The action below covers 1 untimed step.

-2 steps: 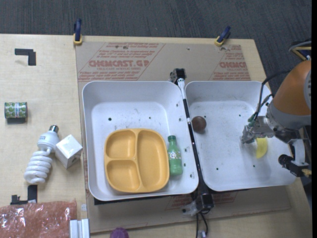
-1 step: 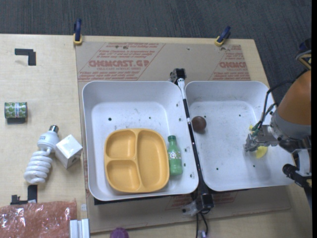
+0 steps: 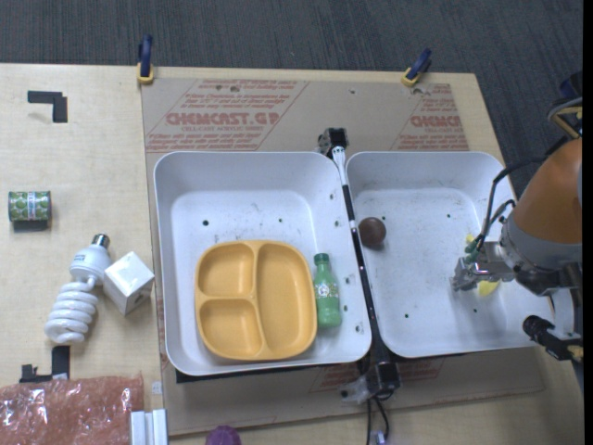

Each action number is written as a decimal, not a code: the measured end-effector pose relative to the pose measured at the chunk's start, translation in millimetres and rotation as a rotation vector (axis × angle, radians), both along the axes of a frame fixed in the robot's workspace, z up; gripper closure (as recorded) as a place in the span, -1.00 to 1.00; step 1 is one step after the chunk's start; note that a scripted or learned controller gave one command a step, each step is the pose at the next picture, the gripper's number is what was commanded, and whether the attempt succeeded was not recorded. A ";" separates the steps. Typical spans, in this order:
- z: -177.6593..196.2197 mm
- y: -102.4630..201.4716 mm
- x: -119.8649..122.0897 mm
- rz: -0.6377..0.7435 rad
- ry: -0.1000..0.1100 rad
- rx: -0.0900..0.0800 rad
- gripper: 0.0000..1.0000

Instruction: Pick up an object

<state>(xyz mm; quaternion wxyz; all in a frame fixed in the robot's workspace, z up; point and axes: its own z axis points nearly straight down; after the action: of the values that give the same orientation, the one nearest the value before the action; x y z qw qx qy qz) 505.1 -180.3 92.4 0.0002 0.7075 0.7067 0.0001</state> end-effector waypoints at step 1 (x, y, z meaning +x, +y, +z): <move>11.2 11.2 28.7 0.003 -0.001 -0.001 1.00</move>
<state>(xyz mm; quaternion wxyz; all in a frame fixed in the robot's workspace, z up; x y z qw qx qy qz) 533.8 -169.1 103.7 0.0008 0.7066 0.7077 0.0002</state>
